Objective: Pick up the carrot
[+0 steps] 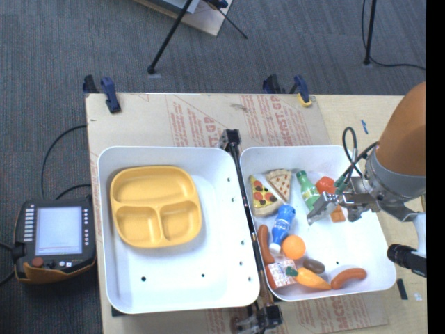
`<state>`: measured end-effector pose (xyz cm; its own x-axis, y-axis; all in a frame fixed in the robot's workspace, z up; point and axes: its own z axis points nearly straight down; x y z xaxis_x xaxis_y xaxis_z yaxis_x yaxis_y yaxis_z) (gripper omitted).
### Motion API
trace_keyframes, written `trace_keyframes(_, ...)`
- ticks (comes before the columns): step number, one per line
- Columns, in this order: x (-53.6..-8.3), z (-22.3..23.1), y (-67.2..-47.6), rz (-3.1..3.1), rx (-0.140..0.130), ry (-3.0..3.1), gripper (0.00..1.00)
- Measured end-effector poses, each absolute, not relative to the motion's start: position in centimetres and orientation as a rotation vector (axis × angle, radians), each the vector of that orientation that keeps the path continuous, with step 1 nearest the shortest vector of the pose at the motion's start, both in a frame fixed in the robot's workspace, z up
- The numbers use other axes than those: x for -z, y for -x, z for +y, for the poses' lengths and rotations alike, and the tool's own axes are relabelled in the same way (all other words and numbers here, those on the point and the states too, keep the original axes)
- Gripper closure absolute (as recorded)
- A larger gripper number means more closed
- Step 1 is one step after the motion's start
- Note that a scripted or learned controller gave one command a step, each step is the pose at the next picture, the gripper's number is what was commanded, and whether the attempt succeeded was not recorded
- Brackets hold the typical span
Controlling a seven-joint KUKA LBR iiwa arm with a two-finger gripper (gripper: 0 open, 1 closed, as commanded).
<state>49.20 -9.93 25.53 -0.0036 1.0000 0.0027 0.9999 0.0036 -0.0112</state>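
Since the carrot lies at the near edge of the right bin, low against the front wall, the claw has some way to go: it hangs over the middle of that bin, near the far-right group of toys and well apart from the carrot. Its two dark fingers look spread, with nothing between them.

Judging by its look, the carrot is a small toy, probably light and stiff plastic with a smooth, slightly slippery skin, tapering to a point toward the right. It lies roughly flat and crosswise. A grip across its thicker orange body, near the leafy end, seems safer than at the thin tip, where it could squirt out. Neighbours crowd it: a small red-and-white carton touches its left end, a dark brown piece sits just behind it, and a sausage lies just beside its tip, so the fingers have little room.

By count, the right bin holds one carrot, two sausages (the second lies along the left wall), two pizza slices, one blue bottle, one green bottle, one orange ball, one red piece, one carton and one brown piece. The left bin holds one yellow divided tray. Both bins rest on the table.
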Motion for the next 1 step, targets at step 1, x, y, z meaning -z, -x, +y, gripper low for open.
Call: trace_keyframes(1,-8.43,-11.99,-47.54,-2.088,-0.003,2.336,0.0)
